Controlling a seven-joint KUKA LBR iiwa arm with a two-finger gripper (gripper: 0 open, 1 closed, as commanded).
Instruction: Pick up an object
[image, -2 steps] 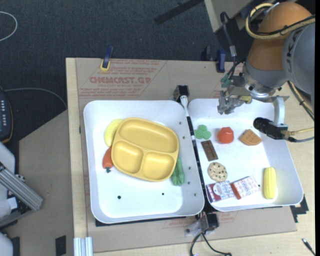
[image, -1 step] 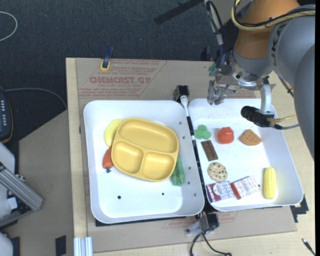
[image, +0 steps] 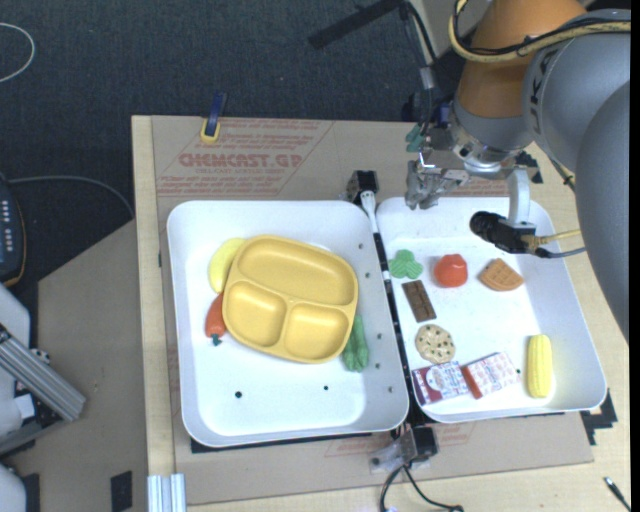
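Observation:
My gripper hangs over the far left corner of the right bin, open, with nothing between its fingers. Just in front of it in that bin lie a green leafy toy, a red tomato-like piece and a brown pastry piece. Nearer the front are a brown chocolate bar, a chip cookie, red-and-white packets and a yellow corn cob.
The left bin holds a yellow divided tray, tilted over a yellow fruit, a red-orange piece and a green piece. A blue-and-yellow clamp sits on the cardboard behind it.

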